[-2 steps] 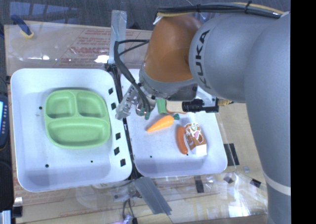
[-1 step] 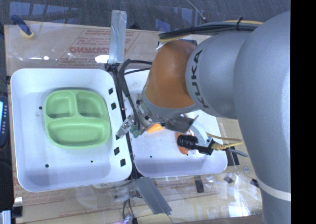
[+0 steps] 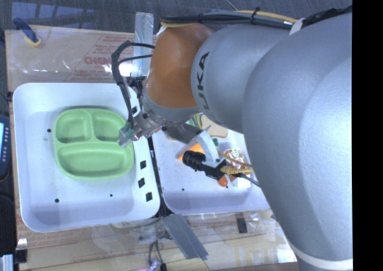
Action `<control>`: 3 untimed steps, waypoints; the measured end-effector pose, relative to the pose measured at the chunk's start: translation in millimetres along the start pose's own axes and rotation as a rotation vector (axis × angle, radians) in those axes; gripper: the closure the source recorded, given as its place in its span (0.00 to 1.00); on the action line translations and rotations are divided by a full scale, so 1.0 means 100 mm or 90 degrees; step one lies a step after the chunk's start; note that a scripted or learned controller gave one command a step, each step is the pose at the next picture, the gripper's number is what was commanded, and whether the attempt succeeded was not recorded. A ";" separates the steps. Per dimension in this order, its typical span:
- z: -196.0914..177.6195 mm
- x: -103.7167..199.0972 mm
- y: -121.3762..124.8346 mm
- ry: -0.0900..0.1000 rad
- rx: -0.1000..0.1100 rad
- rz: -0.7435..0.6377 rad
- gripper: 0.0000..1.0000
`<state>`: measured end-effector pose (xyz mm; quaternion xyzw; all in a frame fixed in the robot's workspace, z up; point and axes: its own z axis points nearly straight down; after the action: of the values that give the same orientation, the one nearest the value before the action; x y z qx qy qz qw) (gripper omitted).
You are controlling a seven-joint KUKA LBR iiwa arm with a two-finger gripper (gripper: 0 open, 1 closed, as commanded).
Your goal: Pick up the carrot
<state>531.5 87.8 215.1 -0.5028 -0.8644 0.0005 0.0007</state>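
Note:
My gripper (image 3: 128,136) hangs over the left bin (image 3: 30,144), at the right rim of a green divided plate (image 3: 90,144). Nothing shows between its tips. In the right bin (image 3: 197,201) an orange sliver that looks like the carrot (image 3: 192,147) peeks out from under my wrist, mostly hidden by the arm. A second small orange bit (image 3: 222,182) lies lower right, beside a pale crinkled item (image 3: 234,159). The gripper is to the left of both orange pieces, across the wall between the bins.
The big grey arm (image 3: 287,114) with its orange band (image 3: 173,72) covers most of the right bin. The green plate takes up the middle of the left bin. Cardboard and tape lie behind the bins.

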 end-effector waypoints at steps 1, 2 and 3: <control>-0.71 -0.43 -0.54 -0.002 -0.003 -0.079 1.00; -0.76 -0.02 -0.65 0.000 0.001 -0.018 1.00; 0.10 0.11 0.12 0.002 0.004 -0.111 1.00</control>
<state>536.5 103.8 204.7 -0.4258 -0.9048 0.0027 0.0039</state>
